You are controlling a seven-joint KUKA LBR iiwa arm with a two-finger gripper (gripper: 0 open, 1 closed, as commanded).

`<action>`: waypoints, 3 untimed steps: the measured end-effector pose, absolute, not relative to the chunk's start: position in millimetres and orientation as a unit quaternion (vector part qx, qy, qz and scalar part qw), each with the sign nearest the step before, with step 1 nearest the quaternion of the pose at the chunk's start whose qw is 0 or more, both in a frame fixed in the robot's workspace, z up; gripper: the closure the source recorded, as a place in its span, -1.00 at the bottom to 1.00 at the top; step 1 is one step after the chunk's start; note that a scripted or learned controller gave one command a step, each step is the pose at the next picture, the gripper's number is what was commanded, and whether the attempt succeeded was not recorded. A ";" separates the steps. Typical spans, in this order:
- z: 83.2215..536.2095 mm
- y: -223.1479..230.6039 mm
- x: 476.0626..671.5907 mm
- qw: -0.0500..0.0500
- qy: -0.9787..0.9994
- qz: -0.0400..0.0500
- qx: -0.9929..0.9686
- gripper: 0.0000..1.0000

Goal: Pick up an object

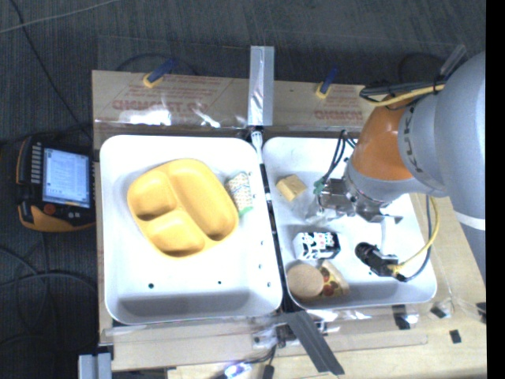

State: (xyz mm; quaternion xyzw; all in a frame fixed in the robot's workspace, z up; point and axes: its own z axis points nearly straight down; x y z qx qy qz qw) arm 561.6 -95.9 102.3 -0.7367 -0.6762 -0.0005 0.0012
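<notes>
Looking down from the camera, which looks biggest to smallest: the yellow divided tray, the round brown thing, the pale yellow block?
1. Yellow divided tray, by far the largest.
2. Round brown thing.
3. Pale yellow block, somewhat smaller than the brown thing, though those two are fairly close.

We see two bins side by side. In the left bin (118,290) a divided tray (181,206) lies toward the back, with a small tube (241,191) just beside its right edge. In the right bin (422,287) a block (290,186) lies at the back left, a patterned box (319,245) near the middle, and a round ball (304,281) in front of it. A handheld pendant (57,183) rests left of the bench.
</notes>
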 end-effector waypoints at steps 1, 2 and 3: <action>183.2 -90.8 544.9 0.000 -0.753 0.001 -0.658 1.00; 97.4 -161.6 519.0 0.001 -0.666 0.001 -0.746 1.00; 178.9 -220.7 555.1 0.000 -0.528 0.003 -0.849 1.00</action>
